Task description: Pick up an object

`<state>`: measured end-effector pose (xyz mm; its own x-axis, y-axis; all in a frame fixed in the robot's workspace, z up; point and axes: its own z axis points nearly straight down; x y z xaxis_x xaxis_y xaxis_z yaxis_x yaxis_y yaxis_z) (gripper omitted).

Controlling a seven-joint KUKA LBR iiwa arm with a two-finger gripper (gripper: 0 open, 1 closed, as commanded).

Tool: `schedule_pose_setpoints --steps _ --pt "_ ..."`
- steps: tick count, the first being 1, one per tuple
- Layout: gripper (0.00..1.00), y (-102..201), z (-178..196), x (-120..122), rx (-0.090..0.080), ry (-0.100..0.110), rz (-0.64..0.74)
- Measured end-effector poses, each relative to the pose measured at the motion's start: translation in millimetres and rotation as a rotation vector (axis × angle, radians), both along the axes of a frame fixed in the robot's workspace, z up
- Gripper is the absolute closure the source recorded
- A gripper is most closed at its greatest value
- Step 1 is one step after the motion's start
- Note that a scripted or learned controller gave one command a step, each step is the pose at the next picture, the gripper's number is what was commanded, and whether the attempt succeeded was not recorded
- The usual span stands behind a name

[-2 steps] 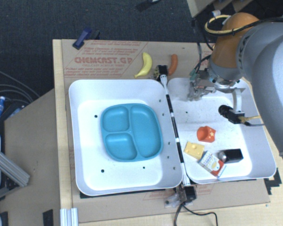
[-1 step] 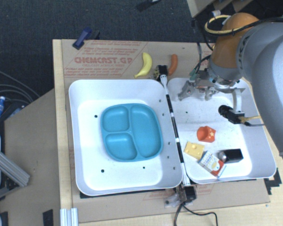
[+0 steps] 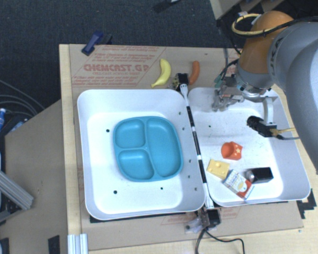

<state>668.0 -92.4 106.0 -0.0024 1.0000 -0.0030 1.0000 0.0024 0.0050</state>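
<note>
The grey arm [image 3: 302, 62] is extended in from the right, with the gripper [image 3: 224, 102] set low over the far left part of the right bin [image 3: 286, 160]; whether it is spread or closed cannot be told. The left bin [image 3: 95, 168] is occupied by a blue divided plate [image 3: 147, 147]. Four objects are grouped in the right bin's near half, well apart from the gripper: black block [image 3: 261, 174], small carton [image 3: 235, 182], orange piece [image 3: 232, 150], yellow wedge [image 3: 218, 168]. A banana [image 3: 161, 73] is seen beyond the bins.

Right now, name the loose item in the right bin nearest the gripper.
The orange piece: it lies closest to the gripper, while the yellow block, the white-and-red packet and the black block sit farther away, lower in the view.
</note>
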Motion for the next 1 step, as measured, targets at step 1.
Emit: schedule_pose_setpoints --steps 1 --pt "0.00 0.1 -0.3 -0.2 0.000 0.001 0.000"
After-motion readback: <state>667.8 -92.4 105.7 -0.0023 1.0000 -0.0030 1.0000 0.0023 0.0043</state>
